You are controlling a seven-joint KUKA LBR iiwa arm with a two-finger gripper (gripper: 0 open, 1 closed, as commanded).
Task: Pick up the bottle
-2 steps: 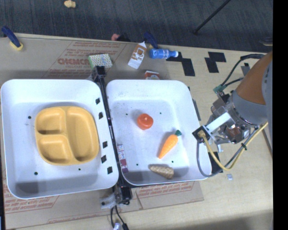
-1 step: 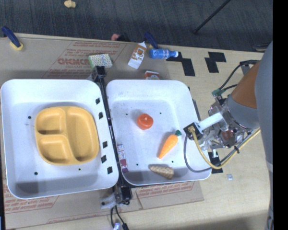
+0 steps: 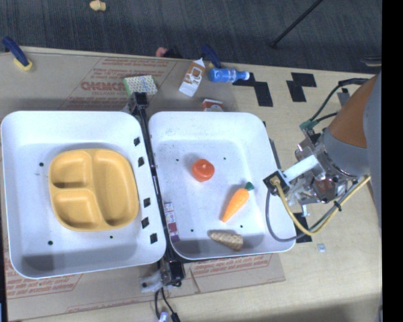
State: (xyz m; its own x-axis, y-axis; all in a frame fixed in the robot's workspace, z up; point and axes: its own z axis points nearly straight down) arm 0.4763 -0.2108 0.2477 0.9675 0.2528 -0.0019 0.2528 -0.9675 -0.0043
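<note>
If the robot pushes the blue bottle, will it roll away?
Probably. The bottle lies on its side on the flat bench, outside the bins, so its round body could roll. It looks small, likely light, maybe slippery.

Both white bins [image 3: 208,129] look like smooth, slightly glossy plastic, and the yellow divided plate [image 3: 94,188] at the left of the frame has the same smooth plastic sheen. The orange carrot [image 3: 234,203] at lower centre-right looks like matt plastic. The bench [image 3: 342,274] is covered in matt, printed brown cardboard, and the blue bottle [image 3: 227,76] near the upper middle looks like glossy plastic.
</note>
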